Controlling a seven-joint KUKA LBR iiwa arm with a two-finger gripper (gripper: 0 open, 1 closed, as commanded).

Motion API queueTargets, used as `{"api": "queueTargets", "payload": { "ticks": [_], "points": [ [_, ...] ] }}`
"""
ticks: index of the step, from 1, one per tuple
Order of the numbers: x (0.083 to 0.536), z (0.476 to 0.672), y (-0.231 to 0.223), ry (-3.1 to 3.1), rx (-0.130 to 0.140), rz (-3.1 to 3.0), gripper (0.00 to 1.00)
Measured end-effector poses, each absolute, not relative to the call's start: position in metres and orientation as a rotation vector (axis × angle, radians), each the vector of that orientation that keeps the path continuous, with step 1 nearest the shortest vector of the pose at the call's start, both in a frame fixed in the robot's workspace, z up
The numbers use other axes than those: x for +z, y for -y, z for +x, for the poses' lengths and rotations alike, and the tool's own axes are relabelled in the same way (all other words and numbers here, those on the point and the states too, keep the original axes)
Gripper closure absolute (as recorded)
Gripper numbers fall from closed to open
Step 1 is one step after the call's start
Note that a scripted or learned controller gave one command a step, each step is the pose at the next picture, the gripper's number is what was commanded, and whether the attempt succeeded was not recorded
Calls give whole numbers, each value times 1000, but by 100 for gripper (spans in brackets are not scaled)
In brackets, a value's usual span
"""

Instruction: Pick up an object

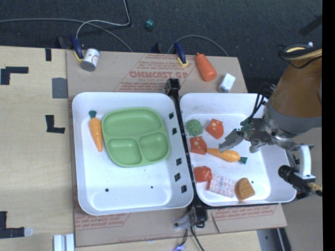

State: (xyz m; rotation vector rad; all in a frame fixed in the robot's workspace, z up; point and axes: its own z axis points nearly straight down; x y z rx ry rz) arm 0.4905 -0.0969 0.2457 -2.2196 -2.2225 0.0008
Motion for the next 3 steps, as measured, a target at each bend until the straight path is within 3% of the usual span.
{"api": "queueTargets", "payload": {
  "ticks": [1, 2, 3],
  "points": [
    [171, 630, 98, 2222, 3, -2217, 0],
    [87, 639, 139, 2225, -2, -2222, 0],
    [96, 639, 139, 2227, -1, -2223, 100]
  ]
}}
